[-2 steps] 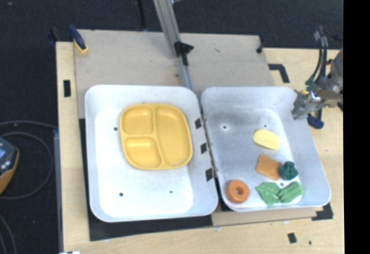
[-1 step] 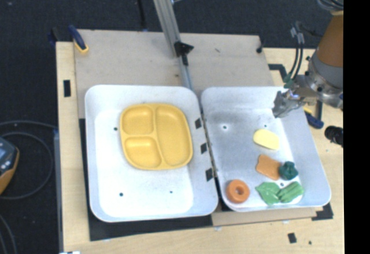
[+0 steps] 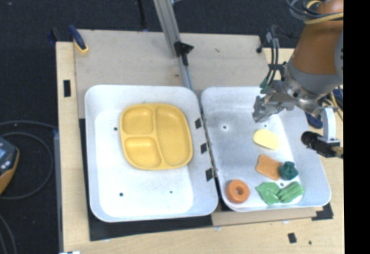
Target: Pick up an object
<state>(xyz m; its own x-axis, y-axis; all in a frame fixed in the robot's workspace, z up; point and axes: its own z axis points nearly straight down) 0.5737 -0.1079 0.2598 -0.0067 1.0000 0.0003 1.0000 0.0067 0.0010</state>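
Claw (image 3: 264,113) is being held over the right bin (image 3: 231,108), just above the pale yellow piece (image 3: 266,139); finger opening cannot be told. Nothing is being seen gripped.

Bright even overhead light, soft shadows, dark surround, slightly soft focus.

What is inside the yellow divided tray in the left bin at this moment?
The yellow tray in the left bin shows three bare compartments with nothing in them. Whatever lies beneath the tray is covered. The loose items all sit in the right bin.
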